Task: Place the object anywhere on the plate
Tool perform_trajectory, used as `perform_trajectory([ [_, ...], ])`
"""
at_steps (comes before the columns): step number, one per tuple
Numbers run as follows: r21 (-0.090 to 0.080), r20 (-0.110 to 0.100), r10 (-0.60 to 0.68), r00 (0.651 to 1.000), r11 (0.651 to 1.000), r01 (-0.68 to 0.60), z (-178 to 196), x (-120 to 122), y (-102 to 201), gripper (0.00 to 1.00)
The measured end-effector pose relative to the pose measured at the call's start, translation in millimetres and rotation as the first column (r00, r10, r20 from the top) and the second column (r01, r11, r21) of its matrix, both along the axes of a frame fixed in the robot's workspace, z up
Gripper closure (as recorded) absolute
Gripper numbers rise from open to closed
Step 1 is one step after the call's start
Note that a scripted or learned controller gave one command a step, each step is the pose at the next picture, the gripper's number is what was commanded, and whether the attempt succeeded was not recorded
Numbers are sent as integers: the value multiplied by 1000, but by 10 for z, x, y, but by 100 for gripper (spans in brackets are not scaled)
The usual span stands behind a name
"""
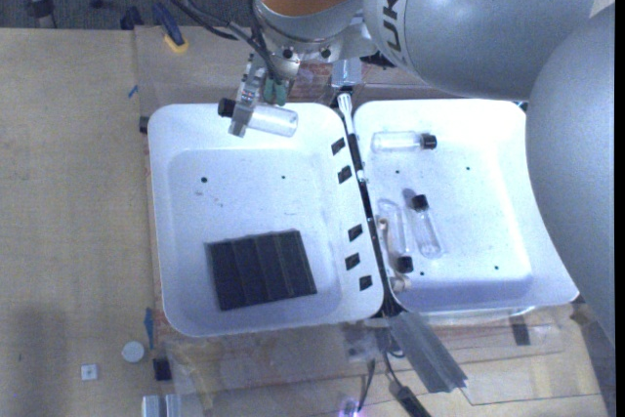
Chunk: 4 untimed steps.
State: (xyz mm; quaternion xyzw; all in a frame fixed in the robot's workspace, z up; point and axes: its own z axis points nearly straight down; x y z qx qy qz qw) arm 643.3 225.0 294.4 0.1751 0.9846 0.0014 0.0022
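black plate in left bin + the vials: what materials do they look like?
Black plate: looks like matte dark plastic or rubber, no shine, with ridged strips across it; can't say which.
Vial at the claw: clear plastic or glass, see-through body with bright highlights.
Vials in the right bin: same clear look with black caps, likely plastic.
Bins: glossy white, probably moulded plastic.

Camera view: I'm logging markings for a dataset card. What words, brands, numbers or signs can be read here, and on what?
"UKA" on the grey arm; the brand's first letter is hidden by the arm's curve.
No readable text on the white bins, the dark plate or the clear vials.
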Motion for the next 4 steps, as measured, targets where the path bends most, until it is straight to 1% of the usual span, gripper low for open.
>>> perform_trajectory([
  [1,-1,-4,267,964,964,-267,-1104,-36,4,100],
  [2,-1,2,348,937,937,-348,-504,108,8,100],
  [3,-3,5,492,870,870,-492,34,242,-202,100],
  [4,-1,-2,597,803,803,-597,-344,158,-425,100],
])
